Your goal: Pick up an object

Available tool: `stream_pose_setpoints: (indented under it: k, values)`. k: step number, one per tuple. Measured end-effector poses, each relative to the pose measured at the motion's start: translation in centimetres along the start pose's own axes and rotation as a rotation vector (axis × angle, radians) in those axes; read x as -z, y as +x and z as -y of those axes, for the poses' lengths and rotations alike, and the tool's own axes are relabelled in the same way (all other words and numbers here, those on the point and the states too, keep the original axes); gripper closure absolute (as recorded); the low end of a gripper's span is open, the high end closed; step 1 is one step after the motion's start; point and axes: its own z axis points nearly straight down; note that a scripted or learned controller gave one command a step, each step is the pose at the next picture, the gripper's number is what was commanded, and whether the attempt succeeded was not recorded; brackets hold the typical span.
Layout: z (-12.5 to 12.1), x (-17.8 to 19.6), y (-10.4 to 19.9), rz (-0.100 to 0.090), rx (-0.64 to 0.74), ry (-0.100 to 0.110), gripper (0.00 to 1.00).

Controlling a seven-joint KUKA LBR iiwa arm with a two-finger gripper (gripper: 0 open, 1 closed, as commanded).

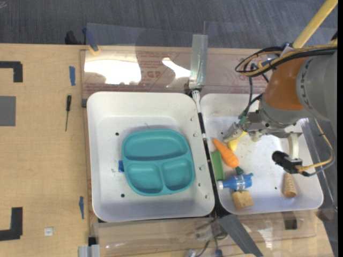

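Cork (242,198) lies well below the claw (236,135); carrot (227,153) just beside.

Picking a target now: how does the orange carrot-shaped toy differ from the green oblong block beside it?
The orange carrot-shaped toy tapers to a point and lies diagonally; the green oblong block is blunt-ended and lies along the bin's left wall. The carrot sits nearer the gripper; the block hugs the wall. Both lie flat in the right white bin.

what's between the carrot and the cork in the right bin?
In the camera view, a blue bottle-like piece lies between the carrot and the cork, just above the cork. A green block sits left of that line.
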Motion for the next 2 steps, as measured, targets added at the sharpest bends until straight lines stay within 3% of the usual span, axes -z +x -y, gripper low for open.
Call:
stream_pose_setpoints:
  k: [1, 2]
  values:
    - [-0.1, 1.2, 0.0, 0.001, -0.001, -0.004, 1.00]
    - [-3.3, 10.2, 6.1, -0.003, 0.026, -0.004, 1.00]
